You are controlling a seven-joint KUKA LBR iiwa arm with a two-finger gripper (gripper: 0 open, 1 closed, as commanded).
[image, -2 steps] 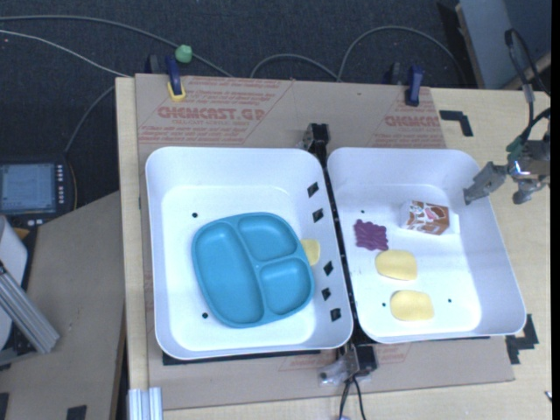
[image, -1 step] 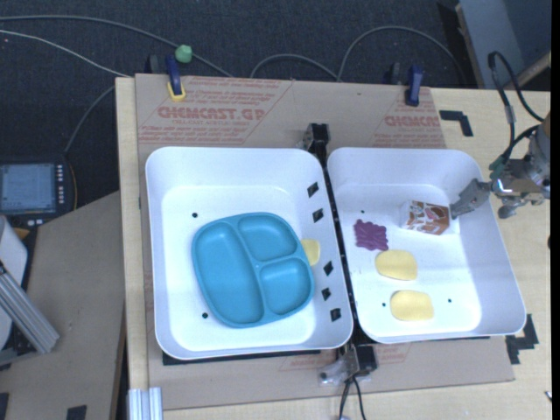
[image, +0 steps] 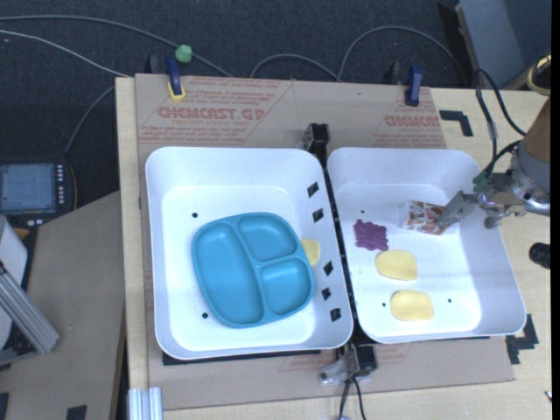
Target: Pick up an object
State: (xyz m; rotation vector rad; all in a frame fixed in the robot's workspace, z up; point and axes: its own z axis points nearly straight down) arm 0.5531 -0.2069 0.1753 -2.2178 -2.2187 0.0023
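The right bin (image: 490, 261) holds a small red-and-white patterned packet (image: 424, 215), a purple bunch of toy grapes (image: 370, 234) and two pale yellow lumps (image: 396, 265) (image: 411, 305). My gripper (image: 468, 221) reaches in over the bin's right side, open, with its fingers spread. The left fingertip (image: 446, 222) is at the packet's right edge. Nothing sits between the fingers.
The left bin (image: 175, 191) holds a blue divided plate (image: 252, 268). A small yellow piece (image: 311, 251) peeks out by the plate's right rim. Black clips line the wall between the bins. Cables run past the bench's far edge.
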